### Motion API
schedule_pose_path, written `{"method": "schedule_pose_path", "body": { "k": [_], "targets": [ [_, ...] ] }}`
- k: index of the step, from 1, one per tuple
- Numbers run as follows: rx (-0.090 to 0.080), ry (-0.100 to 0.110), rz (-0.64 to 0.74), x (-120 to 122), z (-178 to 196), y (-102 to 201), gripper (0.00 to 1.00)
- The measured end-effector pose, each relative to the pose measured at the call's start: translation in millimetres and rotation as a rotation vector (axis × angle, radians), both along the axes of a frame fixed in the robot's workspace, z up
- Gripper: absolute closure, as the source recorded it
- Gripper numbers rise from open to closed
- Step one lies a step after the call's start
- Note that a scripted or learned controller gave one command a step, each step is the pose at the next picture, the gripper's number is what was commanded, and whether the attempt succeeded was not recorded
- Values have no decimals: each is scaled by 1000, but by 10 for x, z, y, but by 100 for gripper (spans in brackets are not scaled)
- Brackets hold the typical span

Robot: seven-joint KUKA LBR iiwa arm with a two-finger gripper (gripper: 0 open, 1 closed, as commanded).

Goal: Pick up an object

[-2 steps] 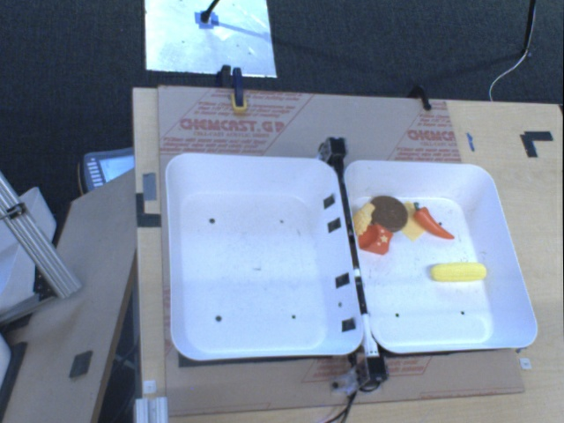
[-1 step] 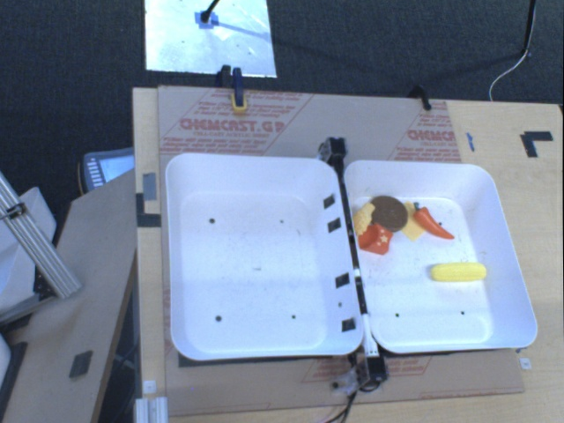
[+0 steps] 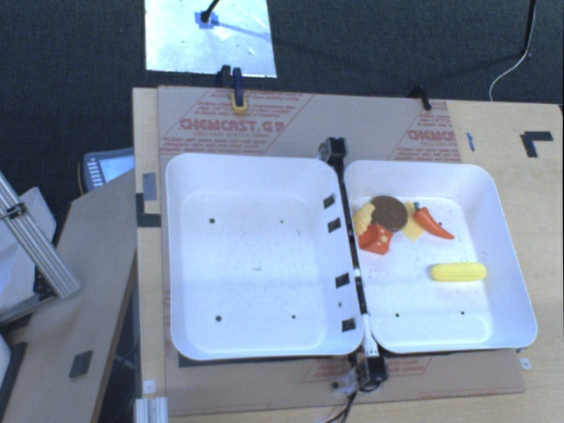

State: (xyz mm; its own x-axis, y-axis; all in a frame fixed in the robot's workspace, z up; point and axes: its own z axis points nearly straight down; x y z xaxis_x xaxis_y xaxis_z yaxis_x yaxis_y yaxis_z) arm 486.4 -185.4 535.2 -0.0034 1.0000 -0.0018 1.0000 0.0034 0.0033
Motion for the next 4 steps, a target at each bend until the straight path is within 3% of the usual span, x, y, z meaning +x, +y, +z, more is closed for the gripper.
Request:
{"method": "schedule_pose_path", "body": {
  "k": [4],
  "targets": [
    [0,0,0,0,-1,164,0]
  ]
}}
